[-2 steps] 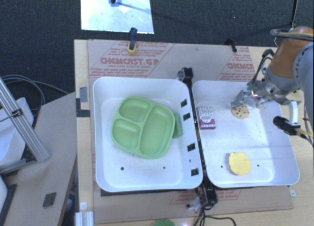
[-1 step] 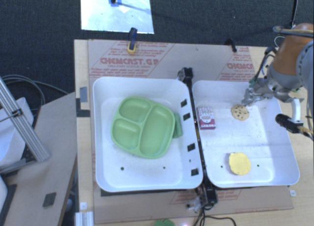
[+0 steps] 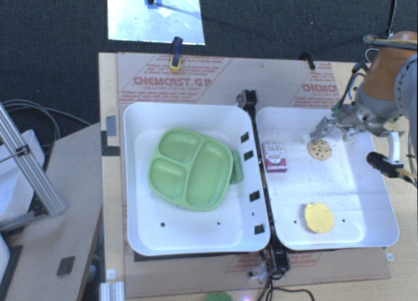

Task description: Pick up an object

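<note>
The end effector (image 3: 324, 128) is hovering low over the upper part of the right bin (image 3: 375, 228), its metal tips pointing toward the left; whether those tips are spread or pressed together I cannot tell. Just below the tips, a round brown cookie (image 3: 319, 149) is lying on the bin floor, with nothing pinching it. Further left, a small red-and-white box (image 3: 274, 157) is sitting close to the bin's left wall, and a yellow round piece (image 3: 319, 217) is resting nearer the front. The grey arm (image 3: 392, 81) with its orange band is reaching in from the right. In the left bin (image 3: 140, 228), a green divided tray (image 3: 191, 170) is lying flat. Both bins are sitting on the table (image 3: 215, 71).
</note>
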You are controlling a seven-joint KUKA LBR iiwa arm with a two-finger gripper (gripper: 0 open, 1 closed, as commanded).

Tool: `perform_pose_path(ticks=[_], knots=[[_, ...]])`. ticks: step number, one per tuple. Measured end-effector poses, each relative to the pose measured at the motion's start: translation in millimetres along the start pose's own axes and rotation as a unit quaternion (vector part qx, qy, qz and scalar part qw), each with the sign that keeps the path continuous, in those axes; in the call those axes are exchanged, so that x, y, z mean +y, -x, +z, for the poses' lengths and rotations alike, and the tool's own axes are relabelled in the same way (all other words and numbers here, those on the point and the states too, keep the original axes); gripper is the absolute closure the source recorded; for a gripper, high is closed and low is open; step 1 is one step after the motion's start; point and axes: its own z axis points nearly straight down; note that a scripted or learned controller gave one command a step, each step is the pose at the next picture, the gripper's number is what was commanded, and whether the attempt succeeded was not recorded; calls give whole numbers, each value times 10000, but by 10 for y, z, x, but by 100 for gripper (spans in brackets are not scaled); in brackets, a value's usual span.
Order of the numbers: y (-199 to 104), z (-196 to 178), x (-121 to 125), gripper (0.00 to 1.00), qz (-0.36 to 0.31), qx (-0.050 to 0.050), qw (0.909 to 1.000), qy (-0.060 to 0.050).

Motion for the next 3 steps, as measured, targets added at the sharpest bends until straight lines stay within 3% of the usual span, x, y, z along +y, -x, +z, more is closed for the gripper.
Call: perform_pose_path(ticks=[1, 2, 3], knots=[[-3, 139, -401, 0, 37, 20, 10000, -68], [-4, 14, -366, 100, 26, 16, 10000, -27], [-5, 20, -369, 0, 25, 17, 10000, -32]])
